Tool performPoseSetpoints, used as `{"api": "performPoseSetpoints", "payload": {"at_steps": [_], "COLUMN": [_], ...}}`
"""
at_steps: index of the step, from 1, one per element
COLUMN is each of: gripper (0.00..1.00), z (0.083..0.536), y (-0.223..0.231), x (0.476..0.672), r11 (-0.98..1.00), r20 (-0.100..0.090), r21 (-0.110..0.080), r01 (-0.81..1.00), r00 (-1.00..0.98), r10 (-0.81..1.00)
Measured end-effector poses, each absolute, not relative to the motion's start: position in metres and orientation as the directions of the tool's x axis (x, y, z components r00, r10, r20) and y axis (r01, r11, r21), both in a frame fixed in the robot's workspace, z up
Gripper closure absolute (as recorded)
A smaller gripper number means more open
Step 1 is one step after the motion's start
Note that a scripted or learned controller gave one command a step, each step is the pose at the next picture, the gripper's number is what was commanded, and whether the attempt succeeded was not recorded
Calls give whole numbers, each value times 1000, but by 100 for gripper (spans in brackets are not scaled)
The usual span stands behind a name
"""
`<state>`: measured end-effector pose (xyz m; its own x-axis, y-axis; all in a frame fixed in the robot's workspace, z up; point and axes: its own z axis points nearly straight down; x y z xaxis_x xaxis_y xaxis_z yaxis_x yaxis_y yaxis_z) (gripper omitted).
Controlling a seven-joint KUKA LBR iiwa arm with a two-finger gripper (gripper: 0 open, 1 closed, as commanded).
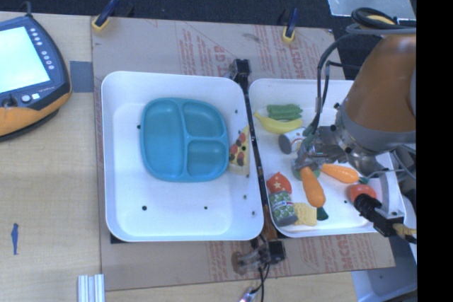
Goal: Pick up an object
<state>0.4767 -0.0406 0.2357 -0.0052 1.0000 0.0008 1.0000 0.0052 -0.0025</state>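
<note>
A: Where is the arm's two-finger gripper (309, 152)?

B: Low in the right-hand shallow white bin (263, 92), hanging under the grey wrist with its orange band, near the bin's centre. Its tips sit right at the top end of an orange plastic carrot (313, 187). Cables and metal crowd the tips, so I cannot tell how the fingers are set, and I see nothing plainly between them.

A: What lies around it?

B: At its 10 o'clock, a yellow plastic banana (278, 124), with a green ridged vegetable piece (284, 110) just above that. At 3 o'clock, a second orange carrot (340, 172) lying flat. Toward 7 o'clock, a red strawberry-like toy (279, 184), a small printed packet (283, 208) and a yellow corn cob (305, 213).

A: And the other bin?

B: The left white bin (113, 152) holds a blue plastic divided plate (185, 140); at the plate's 3 o'clock, a pizza-slice toy (241, 150) leans against the bin's right wall.
</note>
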Motion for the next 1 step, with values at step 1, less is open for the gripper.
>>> {"api": "performPoseSetpoints", "payload": {"at_steps": [1], "gripper": [100], "z": [221], "y": [-88], "x": [476], "r11": [4], "r20": [0], "r21": [-5], "r01": [1000], "r00": [-4], "r10": [1000]}}
